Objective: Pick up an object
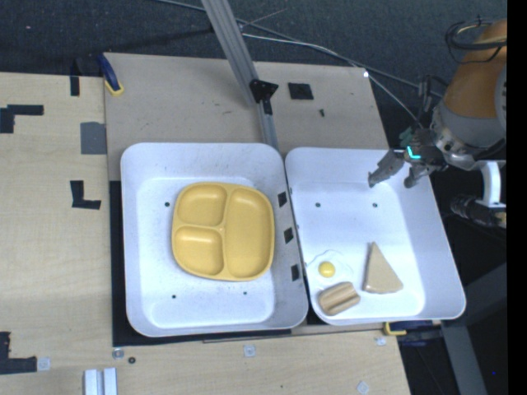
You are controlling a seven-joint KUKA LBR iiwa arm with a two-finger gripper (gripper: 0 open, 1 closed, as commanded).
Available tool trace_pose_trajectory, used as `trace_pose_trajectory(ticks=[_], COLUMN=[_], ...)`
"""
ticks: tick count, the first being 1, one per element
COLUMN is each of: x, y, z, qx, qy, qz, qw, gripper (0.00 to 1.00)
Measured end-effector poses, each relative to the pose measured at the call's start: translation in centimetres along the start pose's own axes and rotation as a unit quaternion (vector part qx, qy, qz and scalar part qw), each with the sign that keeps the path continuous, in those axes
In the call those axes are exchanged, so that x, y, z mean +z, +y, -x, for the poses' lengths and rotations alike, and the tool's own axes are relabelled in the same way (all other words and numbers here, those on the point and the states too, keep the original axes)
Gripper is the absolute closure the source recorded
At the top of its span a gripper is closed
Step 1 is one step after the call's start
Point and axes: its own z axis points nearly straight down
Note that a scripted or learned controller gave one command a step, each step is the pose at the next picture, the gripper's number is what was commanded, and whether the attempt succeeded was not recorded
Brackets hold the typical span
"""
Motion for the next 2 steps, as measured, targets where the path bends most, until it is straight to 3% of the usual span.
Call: trace_pose_trajectory(ticks=[1,2], x=[-0.1,5.3], y=[0.1,-0.3], z=[0.0,1.0], qx=[0.000,0.000], qy=[0.000,0.000], qz=[0.001,-0.001], qw=[1.0000,1.0000], gripper=[0.00,0.00])
